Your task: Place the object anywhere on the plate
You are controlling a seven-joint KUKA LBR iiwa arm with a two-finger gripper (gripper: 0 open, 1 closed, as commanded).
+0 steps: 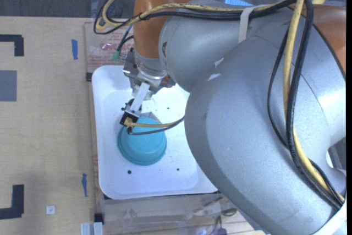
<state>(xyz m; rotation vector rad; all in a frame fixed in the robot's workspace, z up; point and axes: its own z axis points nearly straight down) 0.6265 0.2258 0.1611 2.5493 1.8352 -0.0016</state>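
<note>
The task's thing in sight is a teal-blue round plastic dish [142, 146]. It has a flat, paler top face and a darker curved wall, and it looks like a shallow bowl, though I cannot tell whether it sits upright or upside down. It lies on the floor of a shallow white plastic bin [110, 91], just below the claw [144, 81] in the view and slightly to its left. Whether the dish touches the claw cannot be told.

The claw hangs over the upper middle of the bin under the orange band of the arm [264, 118]. Whether it is spread or pressed together cannot be told, and nothing is seen pinched in it.

The thick grey arm crosses the view to the right of the claw and covers the bin's right side and everything beyond it. A small dark speck [129, 171] marks the bin floor below the dish, and another lies to the right of it.

Left of the claw, beyond the bin wall, is the pale brown counter [44, 140]. It carries black corner marks, a grey square and strips of blue tape [74, 49].

Count: one teal dish, one white bin, two blue tape strips, at least two dark specks.
</note>
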